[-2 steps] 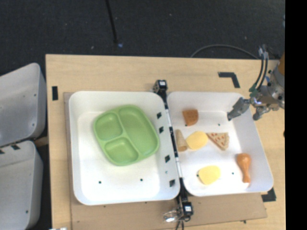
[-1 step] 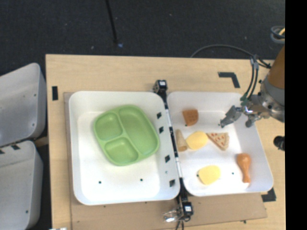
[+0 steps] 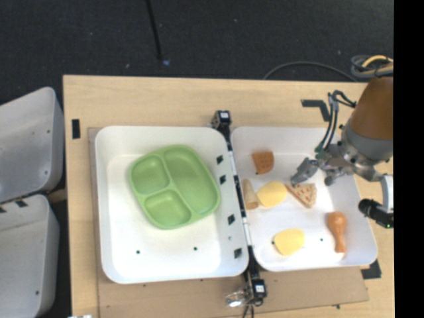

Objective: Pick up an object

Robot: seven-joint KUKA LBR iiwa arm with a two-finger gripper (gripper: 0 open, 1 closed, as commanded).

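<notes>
The right bin (image 3: 351, 257) holds several toy foods: a brown bread cube (image 3: 263, 161), a yellow lump (image 3: 272, 194), a tan wedge (image 3: 249, 195), a pizza slice (image 3: 304, 195), an orange drumstick (image 3: 337, 230) and a second yellow piece (image 3: 289, 241). My gripper (image 3: 317, 175) hangs over the bin's upper right, just above and behind the pizza slice. Its two grey fingers are spread apart, open, and nothing sits between them. The arm's grey wrist and orange band (image 3: 374, 111) cover the bin's far right corner.
In the left bin (image 3: 112, 257) lies a green divided plate (image 3: 174, 185). A ridge with black clips (image 3: 233, 197) separates the bins. A cable (image 3: 298, 66) runs across the bench behind the right bin. White chairs (image 3: 26, 151) stand at the left.
</notes>
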